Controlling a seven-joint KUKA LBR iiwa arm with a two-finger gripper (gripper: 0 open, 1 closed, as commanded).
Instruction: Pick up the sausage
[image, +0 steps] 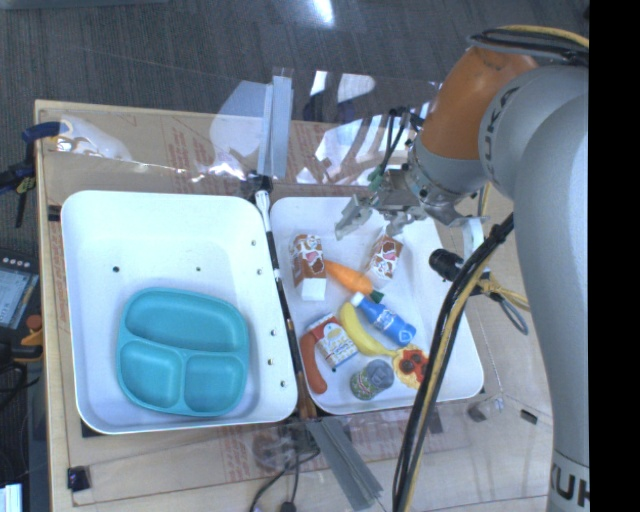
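Gripper fingers hang spread apart over the far part of the right bin, with nothing between them; one metal finger points toward the bin's middle and the other sits nearer a small brown-and-white packet. Above the gripper, the grey arm and its orange band fill the right of the view, and black and yellow cables trail down across the bin's right side.

Just below the gripper lies an orange carrot, with a second brown-and-white packet and a small white block to its left. A blue bottle with a white cap lies beside a yellow banana. Nearer the front are a small labelled packet, a round grey-lidded tin and a yellow and red item. Labels on these items are too small to read.

The sausage, reddish-brown and long, lies against the left wall of the right bin near its front corner, well apart from the gripper.

The left bin holds a teal tray with three compartments. Both bins rest on a desk covered in brown card with faint, illegible red printing. White letters at the arm's lower edge are cut off and cannot be made out fully.
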